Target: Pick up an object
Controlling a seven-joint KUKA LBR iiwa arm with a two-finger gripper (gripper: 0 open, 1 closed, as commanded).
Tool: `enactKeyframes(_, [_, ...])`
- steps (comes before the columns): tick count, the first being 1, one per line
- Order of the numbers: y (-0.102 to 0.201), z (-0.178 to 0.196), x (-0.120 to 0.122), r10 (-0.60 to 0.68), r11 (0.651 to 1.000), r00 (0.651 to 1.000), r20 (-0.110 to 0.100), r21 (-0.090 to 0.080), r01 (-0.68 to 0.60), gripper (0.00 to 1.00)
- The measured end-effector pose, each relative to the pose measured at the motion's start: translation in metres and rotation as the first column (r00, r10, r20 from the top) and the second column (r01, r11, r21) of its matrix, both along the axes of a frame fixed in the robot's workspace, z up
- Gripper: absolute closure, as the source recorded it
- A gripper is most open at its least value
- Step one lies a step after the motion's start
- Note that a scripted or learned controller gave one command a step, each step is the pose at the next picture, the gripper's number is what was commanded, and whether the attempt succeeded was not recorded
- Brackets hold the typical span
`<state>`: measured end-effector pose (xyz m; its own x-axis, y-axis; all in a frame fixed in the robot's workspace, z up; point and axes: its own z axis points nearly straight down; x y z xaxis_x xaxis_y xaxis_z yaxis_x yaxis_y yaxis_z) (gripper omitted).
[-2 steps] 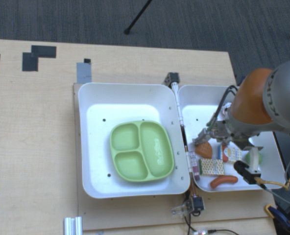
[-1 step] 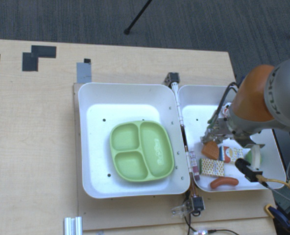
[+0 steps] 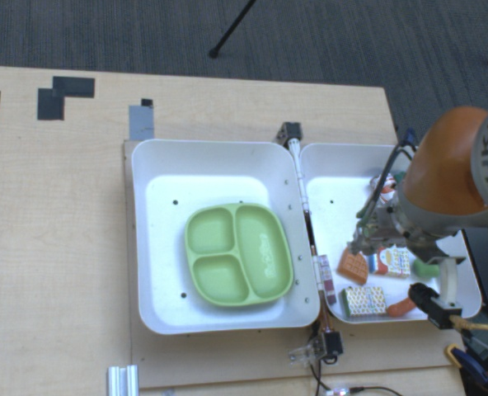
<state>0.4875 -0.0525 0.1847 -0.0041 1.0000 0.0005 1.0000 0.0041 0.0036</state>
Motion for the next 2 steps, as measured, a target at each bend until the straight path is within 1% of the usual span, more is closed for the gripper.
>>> enactKeyframes(1, [0.0,0.0,0.0,-0.001,1.0,1.0,-0.001,0.0,0.001,0.0])
enactKeyframes(2, [-0.028,-0.086,0.003,-0.002,1.0,1.0,0.01,-0.004,0.002,0.0])
